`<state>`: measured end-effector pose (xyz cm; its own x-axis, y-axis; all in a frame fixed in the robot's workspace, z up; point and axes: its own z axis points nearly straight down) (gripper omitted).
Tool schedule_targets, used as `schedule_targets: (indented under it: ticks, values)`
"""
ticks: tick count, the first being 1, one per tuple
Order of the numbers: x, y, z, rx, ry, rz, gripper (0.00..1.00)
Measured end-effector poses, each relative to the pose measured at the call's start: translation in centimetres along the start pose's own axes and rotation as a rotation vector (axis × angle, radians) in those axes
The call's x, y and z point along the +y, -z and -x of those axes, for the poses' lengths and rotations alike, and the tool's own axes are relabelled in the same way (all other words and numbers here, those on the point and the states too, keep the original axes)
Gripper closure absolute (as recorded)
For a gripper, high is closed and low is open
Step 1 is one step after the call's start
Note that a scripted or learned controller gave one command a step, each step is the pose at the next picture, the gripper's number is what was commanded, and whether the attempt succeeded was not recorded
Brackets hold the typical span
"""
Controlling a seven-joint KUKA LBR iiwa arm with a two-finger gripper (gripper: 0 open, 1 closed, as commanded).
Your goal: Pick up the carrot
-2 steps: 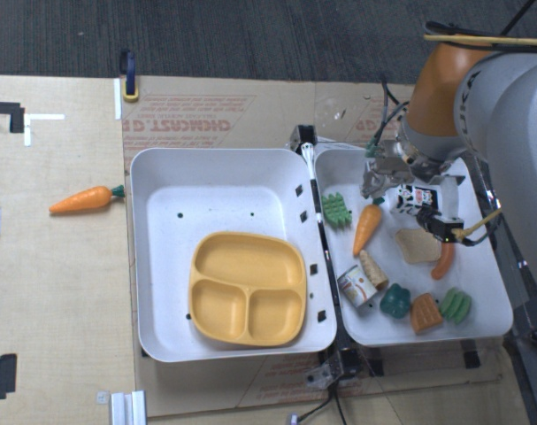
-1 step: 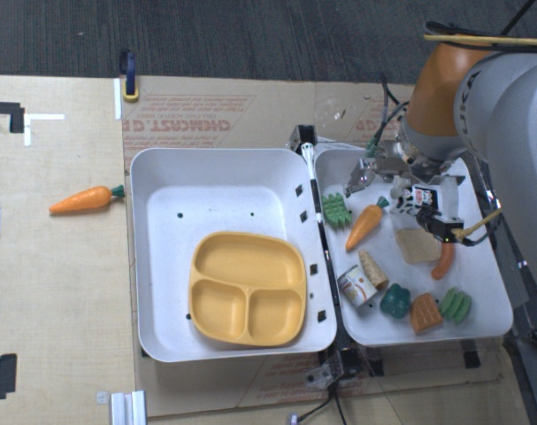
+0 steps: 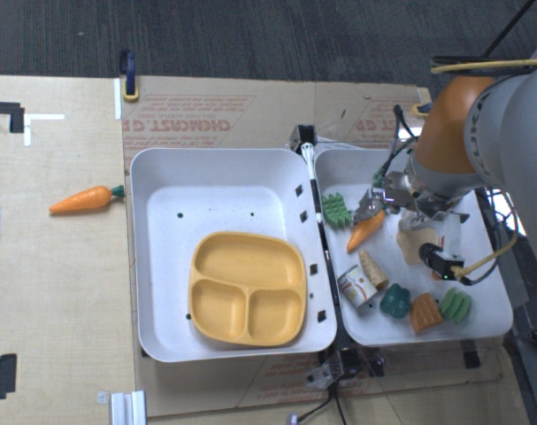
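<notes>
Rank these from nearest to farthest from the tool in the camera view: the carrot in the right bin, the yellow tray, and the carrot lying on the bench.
1. Carrot in the right bin: right at the tool, near that bin's left wall.
2. Yellow tray: in the left bin, lower middle.
3. Carrot on the bench: outside both bins, far left.

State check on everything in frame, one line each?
carrot: right bin, tilted, under the gripper
second carrot: lying on the bench, outside both bins
yellow tray: flat in left bin
can: on its side in right bin
</notes>
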<state>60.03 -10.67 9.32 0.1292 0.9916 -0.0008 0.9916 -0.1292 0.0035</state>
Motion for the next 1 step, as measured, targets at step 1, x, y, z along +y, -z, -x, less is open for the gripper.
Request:
schedule_targets:
  ticks: [1]
  values:
    - [0.04, 0.86, 0.12, 0.0, -0.006, -0.001, 1.0]
